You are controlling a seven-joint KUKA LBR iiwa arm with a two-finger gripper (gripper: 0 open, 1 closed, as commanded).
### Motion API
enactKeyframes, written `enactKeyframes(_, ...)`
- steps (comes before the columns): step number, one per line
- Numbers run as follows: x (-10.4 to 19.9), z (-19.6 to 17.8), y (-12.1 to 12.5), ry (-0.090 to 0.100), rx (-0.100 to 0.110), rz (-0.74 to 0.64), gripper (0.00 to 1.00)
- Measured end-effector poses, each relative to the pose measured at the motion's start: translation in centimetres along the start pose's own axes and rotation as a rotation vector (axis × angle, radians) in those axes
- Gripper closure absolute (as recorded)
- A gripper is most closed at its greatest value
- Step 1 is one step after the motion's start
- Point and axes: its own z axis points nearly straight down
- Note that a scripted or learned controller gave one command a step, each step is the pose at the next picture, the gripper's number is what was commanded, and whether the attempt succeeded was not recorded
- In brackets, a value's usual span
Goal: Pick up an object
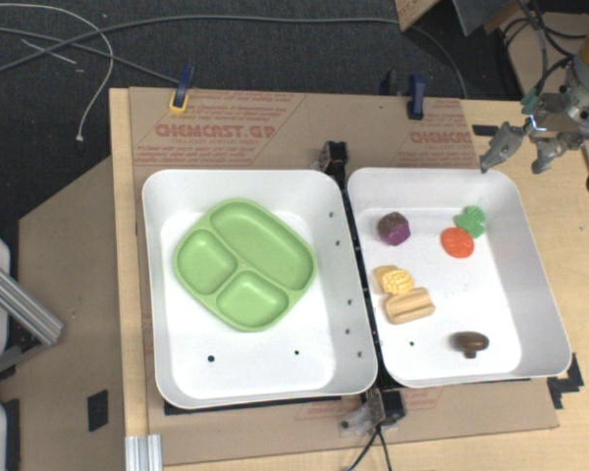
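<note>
Beyond right bin's [530, 263] far corner, hand [519, 153] spread, toys mid-bin

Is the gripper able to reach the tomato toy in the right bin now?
Probably yes. The gripper hovers open by the bin's far corner, and the tomato toy lies uncovered, with only the green piece touching it.

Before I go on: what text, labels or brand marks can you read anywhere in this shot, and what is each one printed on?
"CHEMCAST GP" or close to it, red print, some letters unsure: on the brown board behind the left bin.
The same red print, fainter and partly cut off: on that board behind the right bin.
Smaller red lines under both: too blurred to read.
No readable text on the bins, the green tray or the toy foods.
</note>
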Motion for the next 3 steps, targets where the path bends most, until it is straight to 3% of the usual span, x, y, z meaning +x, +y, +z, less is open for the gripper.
enactKeyframes(1, 0.0, -0.3, 0.1, -0.001, -0.005, -0.001, 0.00)
enactKeyframes(3, 0.2, 8.5, 0.0, 0.000, -0.001, -0.001, 0.00)
